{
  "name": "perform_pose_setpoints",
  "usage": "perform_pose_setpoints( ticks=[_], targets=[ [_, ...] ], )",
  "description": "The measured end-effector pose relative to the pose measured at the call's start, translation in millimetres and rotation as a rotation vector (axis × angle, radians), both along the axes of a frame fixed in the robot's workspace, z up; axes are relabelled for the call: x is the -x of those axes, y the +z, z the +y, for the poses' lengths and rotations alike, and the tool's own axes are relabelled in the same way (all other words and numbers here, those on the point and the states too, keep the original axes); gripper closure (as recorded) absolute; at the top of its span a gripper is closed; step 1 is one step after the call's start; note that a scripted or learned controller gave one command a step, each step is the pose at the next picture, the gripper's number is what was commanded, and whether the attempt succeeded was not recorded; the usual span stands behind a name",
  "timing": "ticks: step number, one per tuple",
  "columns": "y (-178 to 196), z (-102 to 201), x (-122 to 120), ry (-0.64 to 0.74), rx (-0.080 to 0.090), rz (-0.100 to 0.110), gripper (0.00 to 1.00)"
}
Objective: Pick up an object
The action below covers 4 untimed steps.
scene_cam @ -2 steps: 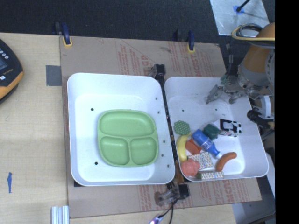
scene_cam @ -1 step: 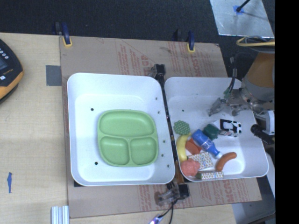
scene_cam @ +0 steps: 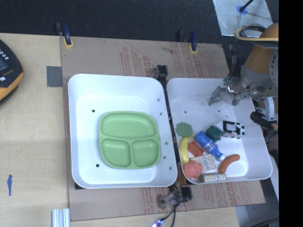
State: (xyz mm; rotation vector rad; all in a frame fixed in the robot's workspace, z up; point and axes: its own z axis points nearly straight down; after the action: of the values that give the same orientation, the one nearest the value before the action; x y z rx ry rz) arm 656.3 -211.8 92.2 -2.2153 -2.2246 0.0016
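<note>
Under both bins lay a brown cardboard sheet (scene_cam: 118, 56) on the pale wooden table (scene_cam: 28, 141), clipped at its far edge, with dark carpet beyond. Left of the right bin (scene_cam: 255, 169) sat the left bin (scene_cam: 80, 126), holding a green divided plate (scene_cam: 129, 139). At the right bin's far end the gripper (scene_cam: 228, 94) hung with fingers spread, holding nothing. At that bin's near end lay a blue bottle (scene_cam: 208, 144), a sausage (scene_cam: 228, 161), a banana (scene_cam: 183, 149) and a green ball (scene_cam: 184, 128), crowded together.
</note>
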Motion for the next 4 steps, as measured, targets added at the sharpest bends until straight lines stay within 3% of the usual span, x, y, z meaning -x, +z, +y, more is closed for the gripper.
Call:
perform_pose_setpoints(
  ticks=[1, 2, 3, 4],
  targets=[
    [-0.4, -0.6, 114.8, 0.0, 0.001, 0.001, 0.0],
    [45.5, 8.2, 29.4, 0.0, 0.001, -0.002, 0.0],
    [99.7, 137.2, 127.6, 0.003, 0.0, 0.002, 0.0],
    [-0.7, 75.6, 180.7, 0.0, 0.001, 0.001, 0.0]
  ],
)
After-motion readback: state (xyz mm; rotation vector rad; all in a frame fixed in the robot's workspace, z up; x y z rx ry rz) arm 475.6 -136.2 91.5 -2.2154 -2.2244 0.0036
